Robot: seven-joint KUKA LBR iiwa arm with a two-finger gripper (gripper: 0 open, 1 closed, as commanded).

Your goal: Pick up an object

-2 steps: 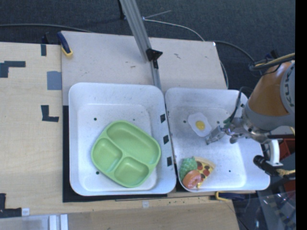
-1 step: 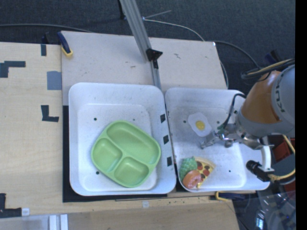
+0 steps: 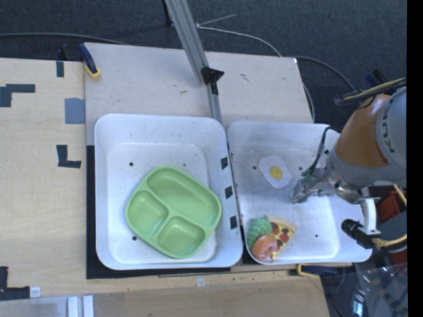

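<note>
**Q:** Which objects are candidates for pickup, and where do they lie?

**A:** Three, all in the right bin [image 3: 317, 134]. The egg [image 3: 275, 172], a toy fried egg, lies flat near the bin's middle. The pizza slice [image 3: 280, 233] and the leafy green piece [image 3: 259, 227] lie touching each other at the near left corner. The hand [image 3: 303, 194] sits low over the bin floor, just right of the egg and apart from it. The view does not resolve its state, so this cannot be told. Nothing is seen held.

**Q:** How should these parts be expected to handle?

**A:** All appear to be moulded toy food, so judged light, fairly stiff and not fragile. The egg is a thin disc with a wavy white rim and a raised yellow dome. It looks smooth and probably slippery. A flat part offers little height, so grip across the rim at a narrow point, or straddle the yolk. The pizza slice is a flat wedge with a bumpy top; take it across the two long edges. The green piece is lumpy and stands higher, giving the easiest purchase.

**Q:** Other items?

**A:** The left bin [image 3: 106, 177] carries a glossy green three-compartment tray [image 3: 173, 211]. It looks like rigid plastic. The worktop [image 3: 39, 177] is pale wood grain with dark tape marks.
</note>
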